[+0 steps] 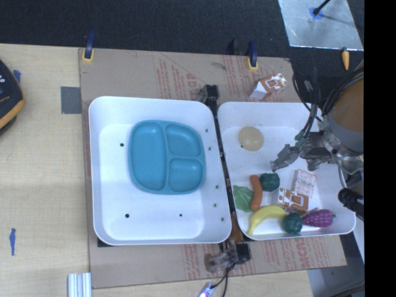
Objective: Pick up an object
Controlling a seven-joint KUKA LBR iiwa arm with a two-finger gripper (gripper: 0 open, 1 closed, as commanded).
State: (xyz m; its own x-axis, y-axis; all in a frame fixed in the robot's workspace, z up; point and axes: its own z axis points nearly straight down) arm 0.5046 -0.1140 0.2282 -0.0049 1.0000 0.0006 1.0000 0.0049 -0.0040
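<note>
The right bin (232,113) holds several toy foods. A beige round bun (251,138) lies toward the back. An orange carrot (255,192), a dark green broccoli (269,180) and a green leaf (242,197) sit mid-left. A yellow banana (267,217), a green round piece (292,223) and purple grapes (318,217) line the front wall. Two small cartons (304,181) (292,198) lie beside them. My gripper (300,161) hovers over the right half of this bin, just behind the cartons, open, with nothing between its fingers (283,159).
The left bin (99,166) carries a blue divided plate (167,156). Another small carton (269,86) lies on the cardboard behind the right bin. Black cables (312,98) hang near the arm at the right. A yellow-black device (7,94) sits at the far left.
</note>
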